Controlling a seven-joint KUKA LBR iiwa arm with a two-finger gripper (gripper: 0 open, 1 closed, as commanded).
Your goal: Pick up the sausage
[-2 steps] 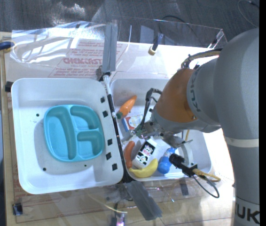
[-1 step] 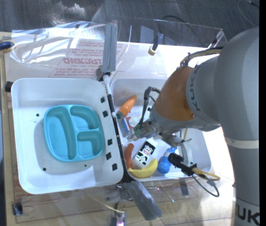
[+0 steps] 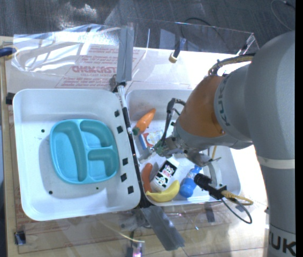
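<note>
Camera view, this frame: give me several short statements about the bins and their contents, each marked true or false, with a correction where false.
1. The blue divided tray lies in the left bin. True.
2. The carrot lies in the left bin beside the tray. False: it lies in the right bin, near the wall between the two bins.
3. The banana lies at the near edge of the right bin. True.
4. The sausage rests inside the blue tray. False: it lies in the right bin, just above the banana's left end.
5. The arm reaches over the left bin. False: it hangs over the right bin.
</note>
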